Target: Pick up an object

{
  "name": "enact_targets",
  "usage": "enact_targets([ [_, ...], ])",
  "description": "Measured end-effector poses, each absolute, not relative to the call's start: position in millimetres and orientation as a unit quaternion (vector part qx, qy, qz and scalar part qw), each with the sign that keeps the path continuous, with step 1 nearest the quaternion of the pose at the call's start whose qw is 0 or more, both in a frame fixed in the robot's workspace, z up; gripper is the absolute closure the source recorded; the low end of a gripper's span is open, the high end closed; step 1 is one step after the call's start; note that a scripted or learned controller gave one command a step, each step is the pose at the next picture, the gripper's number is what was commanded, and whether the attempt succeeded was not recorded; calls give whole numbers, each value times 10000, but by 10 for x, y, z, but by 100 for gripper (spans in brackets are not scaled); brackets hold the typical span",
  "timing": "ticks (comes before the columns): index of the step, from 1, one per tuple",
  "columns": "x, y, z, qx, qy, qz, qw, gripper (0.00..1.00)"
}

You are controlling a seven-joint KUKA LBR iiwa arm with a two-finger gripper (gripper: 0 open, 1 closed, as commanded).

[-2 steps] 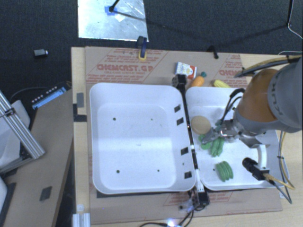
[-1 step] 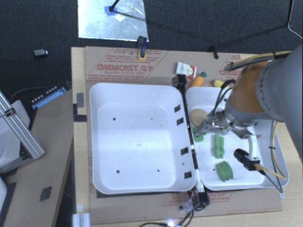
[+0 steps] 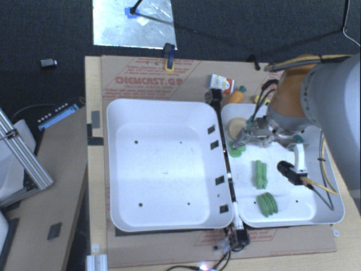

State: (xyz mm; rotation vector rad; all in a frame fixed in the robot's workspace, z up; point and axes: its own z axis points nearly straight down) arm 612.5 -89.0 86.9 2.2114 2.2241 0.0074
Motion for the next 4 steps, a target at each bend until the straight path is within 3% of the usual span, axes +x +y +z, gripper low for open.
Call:
enact_targets([
  [1, 5662, -1058, 873, 7074, 7068, 24, 27, 0],
  [2, 5688, -1044, 987, 7059, 7083, 38, 32, 100],
  [3, 6661, -337, 1917, 7022, 7119, 73, 61, 100],
  [4, 5925, -51, 1841, 7050, 7092, -9, -21, 100],
])
